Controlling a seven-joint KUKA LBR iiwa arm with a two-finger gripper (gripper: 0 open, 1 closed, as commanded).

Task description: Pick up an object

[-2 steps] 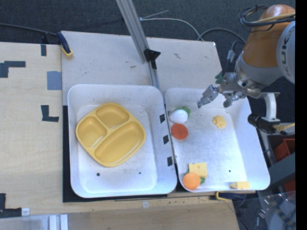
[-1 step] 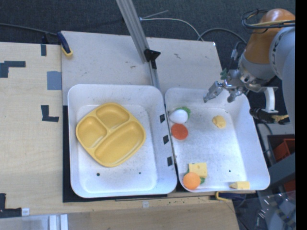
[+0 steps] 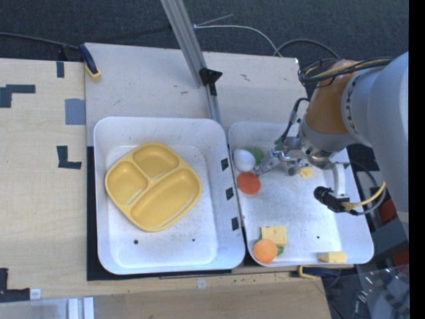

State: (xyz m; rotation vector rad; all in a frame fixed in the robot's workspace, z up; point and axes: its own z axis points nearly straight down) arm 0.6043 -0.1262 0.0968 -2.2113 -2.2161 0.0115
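My gripper (image 3: pixel 267 163) hangs low over the back left part of the right bin (image 3: pixel 312 224), reaching in from the right. Just left of its tip lie a white egg (image 3: pixel 244 158) and a green object (image 3: pixel 257 154), partly hidden behind the tip. A red-orange ball (image 3: pixel 249 183) rests just below and in front of the gripper. Under the wrist a small yellow piece (image 3: pixel 305 173) peeks out. Nothing shows held in the gripper.
At the right bin's front lie an orange ball (image 3: pixel 265 251), a yellow block (image 3: pixel 274 234) with a bit of green beneath, and a small yellow wedge (image 3: pixel 331 257). The left bin (image 3: pixel 113 244) holds a yellow divided plate (image 3: pixel 154 185). A metal pole (image 3: pixel 186 32) rises behind the bins.
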